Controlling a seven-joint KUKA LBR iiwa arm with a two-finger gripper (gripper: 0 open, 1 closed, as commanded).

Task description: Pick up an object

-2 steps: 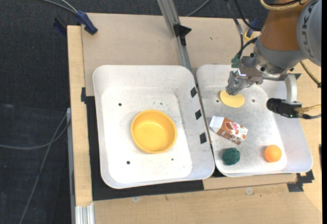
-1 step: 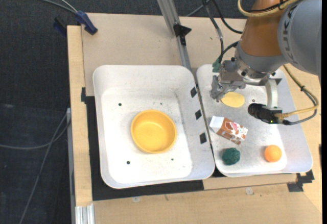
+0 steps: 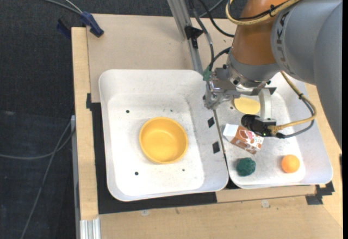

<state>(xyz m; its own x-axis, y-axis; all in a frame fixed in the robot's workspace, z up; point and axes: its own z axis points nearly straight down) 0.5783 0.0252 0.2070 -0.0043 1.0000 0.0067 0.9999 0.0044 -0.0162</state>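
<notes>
The grey arm (image 3: pixel 304 31) reaches in from the right, its orange band bent down over the right bin (image 3: pixel 321 170) so the wrist points at that bin's far left corner; whether the gripper (image 3: pixel 239 103) is wide or narrow cannot be told. The left bin (image 3: pixel 117 172) carries a yellow bowl (image 3: pixel 163 140) near its middle. In the right bin a small carton (image 3: pixel 247 140) lies by the left wall, a pale yellow disc (image 3: pixel 247 105) just beyond it under the wrist, and a green ball (image 3: pixel 246 166) and an orange ball (image 3: pixel 290 164) sit along the near edge.

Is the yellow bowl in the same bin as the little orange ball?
No, the yellow bowl sits in the left bin, while the orange ball lies in the right bin.
</notes>
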